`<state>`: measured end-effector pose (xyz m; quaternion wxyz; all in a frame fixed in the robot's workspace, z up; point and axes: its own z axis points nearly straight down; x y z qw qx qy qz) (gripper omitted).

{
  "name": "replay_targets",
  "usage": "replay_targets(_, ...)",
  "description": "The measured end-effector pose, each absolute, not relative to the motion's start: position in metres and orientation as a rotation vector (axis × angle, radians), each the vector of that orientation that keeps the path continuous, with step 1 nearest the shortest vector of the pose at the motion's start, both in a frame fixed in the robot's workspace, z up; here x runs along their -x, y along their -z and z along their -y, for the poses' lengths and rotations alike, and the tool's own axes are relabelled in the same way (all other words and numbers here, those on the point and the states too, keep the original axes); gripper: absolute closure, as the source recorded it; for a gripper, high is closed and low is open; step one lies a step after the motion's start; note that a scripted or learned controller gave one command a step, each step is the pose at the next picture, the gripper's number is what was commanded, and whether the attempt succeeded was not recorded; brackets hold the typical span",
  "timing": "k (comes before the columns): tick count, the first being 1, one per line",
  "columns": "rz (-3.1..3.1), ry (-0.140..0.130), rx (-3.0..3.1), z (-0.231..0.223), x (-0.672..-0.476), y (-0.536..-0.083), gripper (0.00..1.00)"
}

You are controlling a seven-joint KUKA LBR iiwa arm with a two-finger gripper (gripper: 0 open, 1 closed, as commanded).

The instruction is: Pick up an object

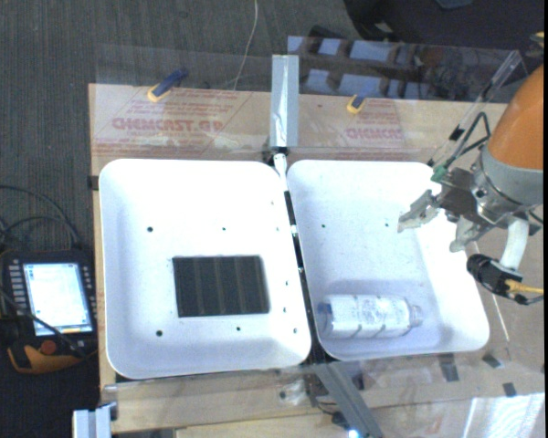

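From my screen I see the gripper [437, 222] hovering over the right bin [365, 190] with its fingers [416, 210] spread apart and nothing between them, while the clear bottle [370, 315] lies on its side well below them near the front wall.

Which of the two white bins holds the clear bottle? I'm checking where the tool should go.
The right bin, the one under the tool. The bottle lies on its side near its front edge; the left bin holds a dark slatted panel.
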<state>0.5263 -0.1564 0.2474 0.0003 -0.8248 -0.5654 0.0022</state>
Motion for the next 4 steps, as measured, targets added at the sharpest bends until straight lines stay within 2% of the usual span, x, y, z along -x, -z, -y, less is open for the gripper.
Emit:
replay_targets(1,1.715,-0.004,2.631,0.174,-0.484,-0.255,0.00)
replay_targets(2,1.520,-0.002,2.747,0.141,-0.484,-0.097,0.00)
replay_targets(3,1.191,-0.008,2.907,0.198,-0.515,-0.154,0.00)
replay_targets(4,0.893,-0.007,3.013,0.219,-0.493,-0.258,0.00)
